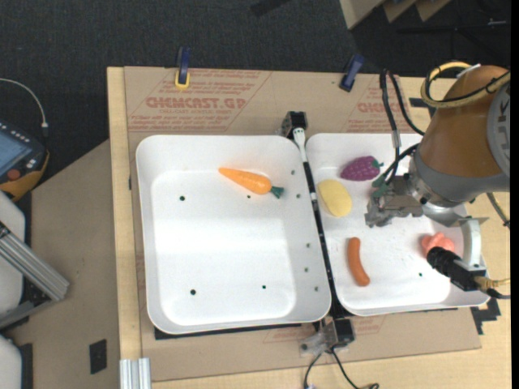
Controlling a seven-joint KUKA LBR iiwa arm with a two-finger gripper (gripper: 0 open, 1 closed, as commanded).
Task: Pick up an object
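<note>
Right now the gripper (384,207) hangs over the right bin (389,297), near its middle. I cannot tell how it is set, because it looks small and dark from up here. Nothing can be seen caught in it. A purple bunch of grapes (361,168) lies just up and to the left of the gripper, near the far wall of the bin. A yellow lemon (335,198) lies to the left of the gripper, close to the wall where the two bins meet. A red-orange sausage (358,262) lies lower down, nearer the front of the bin, apart from the lemon. A pink thing (439,242) sits on the right side of this bin, partly hidden by the arm. In the left bin (203,298) an orange carrot (246,181) lies by itself near the far side, with its green end pointing to the right.
</note>
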